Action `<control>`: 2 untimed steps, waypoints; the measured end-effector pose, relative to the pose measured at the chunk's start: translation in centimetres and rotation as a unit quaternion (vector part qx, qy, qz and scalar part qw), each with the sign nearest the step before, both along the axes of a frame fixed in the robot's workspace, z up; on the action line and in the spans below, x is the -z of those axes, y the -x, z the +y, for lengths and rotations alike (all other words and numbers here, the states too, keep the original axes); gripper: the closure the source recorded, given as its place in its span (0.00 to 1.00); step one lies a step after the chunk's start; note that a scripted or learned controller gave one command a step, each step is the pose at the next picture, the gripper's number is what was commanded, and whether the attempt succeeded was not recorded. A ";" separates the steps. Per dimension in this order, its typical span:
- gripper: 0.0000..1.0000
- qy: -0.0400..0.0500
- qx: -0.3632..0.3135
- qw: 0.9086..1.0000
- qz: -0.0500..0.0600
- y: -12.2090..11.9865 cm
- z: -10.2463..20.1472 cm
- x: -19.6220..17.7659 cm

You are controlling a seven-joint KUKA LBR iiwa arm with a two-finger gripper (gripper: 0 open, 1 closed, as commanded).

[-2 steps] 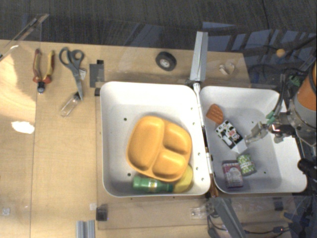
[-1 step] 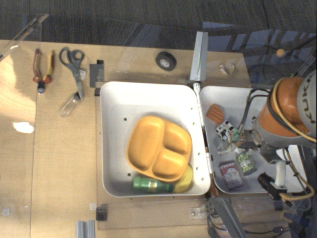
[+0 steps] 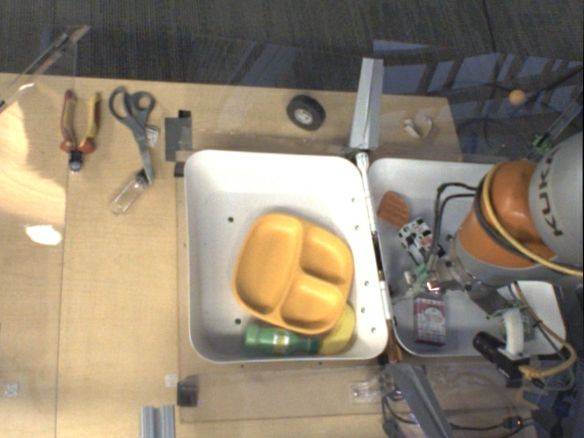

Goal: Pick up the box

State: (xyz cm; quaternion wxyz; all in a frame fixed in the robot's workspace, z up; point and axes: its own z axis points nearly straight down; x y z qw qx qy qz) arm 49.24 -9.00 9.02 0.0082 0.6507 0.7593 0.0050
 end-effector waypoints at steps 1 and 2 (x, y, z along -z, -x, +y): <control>1.00 0.001 -0.001 1.000 -0.004 -0.3 0.0 -1.2; 1.00 -0.001 0.051 0.999 0.006 0.2 -3.8 -11.0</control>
